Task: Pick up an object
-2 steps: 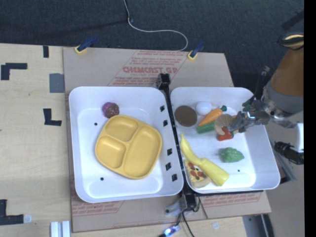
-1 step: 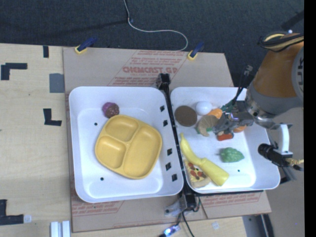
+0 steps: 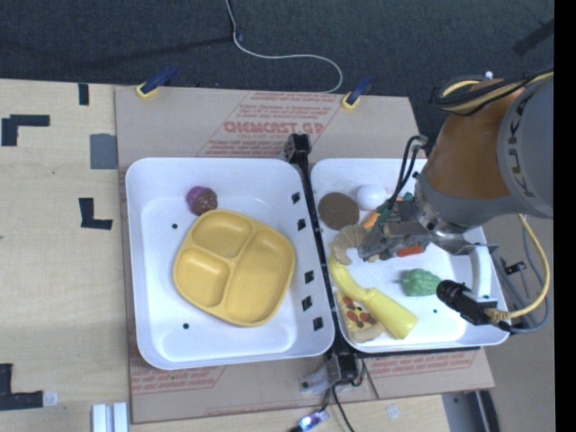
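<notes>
Things to pick: a yellow banana (image 3: pixel 376 301) lies along the right bin's near left side, a slice of pizza (image 3: pixel 358 317) tucked at that bin's near left corner just beside it; a green lump (image 3: pixel 419 283) sits toward the near right; a brown disc (image 3: pixel 338 209) and a white ball (image 3: pixel 371 195) rest by the far left edge.

My pincer (image 3: pixel 389 238): low over the middle of the right bin (image 3: pixel 423 335), among a tan shape (image 3: pixel 349 241) and the clutter there. Whether it is released or clenched on anything, I cannot tell; the wrist and cables hide the tips.

Step in hand: I judge this the reach-and-grasp stage, with nothing yet shown lifted.

Next move: it calls for a sure closing on one item, likely the tan shape or the banana nearest me, then a straight rise clear of the neighbours, which crowd close.

My arm (image 3: pixel 481 165): orange band and grey body leaning in over the right bin's far right corner.

Left bin (image 3: pixel 148 183): a yellow divided plate (image 3: pixel 235 266) fills its middle; a small purple ball (image 3: pixel 202 199) sits at the plate's far left edge.
</notes>
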`<state>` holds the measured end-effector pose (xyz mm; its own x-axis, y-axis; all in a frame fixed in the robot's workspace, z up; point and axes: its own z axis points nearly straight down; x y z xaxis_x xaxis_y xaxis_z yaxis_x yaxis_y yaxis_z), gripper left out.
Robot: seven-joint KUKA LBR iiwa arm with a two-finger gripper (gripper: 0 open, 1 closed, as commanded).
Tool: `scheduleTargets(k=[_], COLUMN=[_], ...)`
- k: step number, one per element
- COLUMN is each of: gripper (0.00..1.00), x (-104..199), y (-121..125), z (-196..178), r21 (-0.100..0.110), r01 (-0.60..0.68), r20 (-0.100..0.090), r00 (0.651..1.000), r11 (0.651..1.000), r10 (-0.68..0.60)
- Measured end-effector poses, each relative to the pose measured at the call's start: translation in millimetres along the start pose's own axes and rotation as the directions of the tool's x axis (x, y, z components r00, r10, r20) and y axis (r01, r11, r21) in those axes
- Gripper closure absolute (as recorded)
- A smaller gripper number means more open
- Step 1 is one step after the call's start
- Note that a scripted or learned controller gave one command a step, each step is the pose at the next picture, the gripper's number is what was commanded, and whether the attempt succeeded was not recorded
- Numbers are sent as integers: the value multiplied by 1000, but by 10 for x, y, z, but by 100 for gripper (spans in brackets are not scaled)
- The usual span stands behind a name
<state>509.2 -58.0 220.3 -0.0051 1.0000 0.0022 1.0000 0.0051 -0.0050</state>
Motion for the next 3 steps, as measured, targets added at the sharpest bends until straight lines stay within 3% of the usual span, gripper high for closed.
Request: scheduleTargets(k=[1,2,3], gripper=[100,100,100], x=[531,800,771], y=[-43,-222,-192], z=[67,49,-121], r21=[-1,0,-4], r01=[1,-1,-3], r20=[0,1,2], r00=[1000,1000,1000], r11=[1000,1000,1000], r10=[-1,1,3])
